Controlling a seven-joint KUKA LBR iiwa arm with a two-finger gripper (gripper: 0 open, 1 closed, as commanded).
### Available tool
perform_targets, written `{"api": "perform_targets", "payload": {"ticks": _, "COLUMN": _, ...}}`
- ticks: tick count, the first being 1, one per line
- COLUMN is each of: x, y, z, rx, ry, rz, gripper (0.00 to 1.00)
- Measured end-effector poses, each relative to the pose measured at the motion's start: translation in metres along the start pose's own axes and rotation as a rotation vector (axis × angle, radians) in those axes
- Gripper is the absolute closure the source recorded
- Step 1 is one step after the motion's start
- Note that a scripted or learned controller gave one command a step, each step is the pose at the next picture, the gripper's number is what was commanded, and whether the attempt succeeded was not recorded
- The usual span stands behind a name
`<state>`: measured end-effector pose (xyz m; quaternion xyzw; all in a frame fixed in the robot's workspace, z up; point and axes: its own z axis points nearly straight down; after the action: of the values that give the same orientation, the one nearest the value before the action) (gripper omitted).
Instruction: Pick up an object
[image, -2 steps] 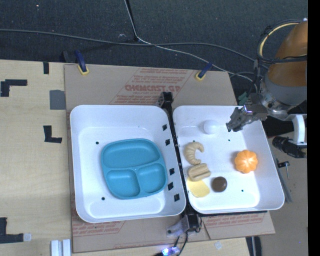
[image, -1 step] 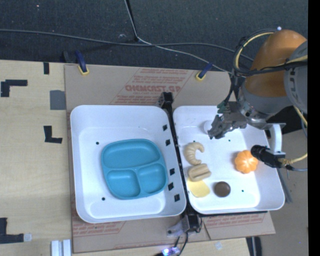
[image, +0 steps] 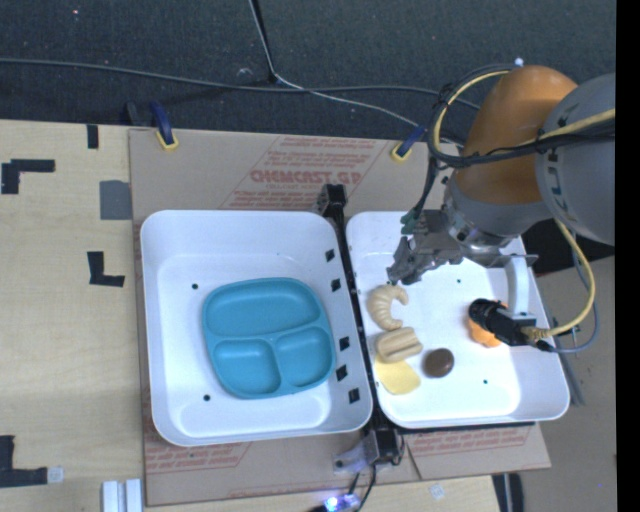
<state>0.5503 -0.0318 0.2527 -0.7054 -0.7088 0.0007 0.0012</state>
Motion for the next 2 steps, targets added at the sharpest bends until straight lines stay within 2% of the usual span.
{"api": "perform_targets", "payload": {"ticks": 1, "x": 0.051, "y": -0.010, "z": 0.014, "rx": 0.001, "ry": 0.000, "rz": -0.001, "gripper": 1.00}}
{"api": "perform_targets", "payload": {"ticks": 2, "x": 0.089, "y": -0.033, "z": 0.018, "rx": 0.001, "ry": 0.000, "rz": 0.000, "gripper": 1.00}}
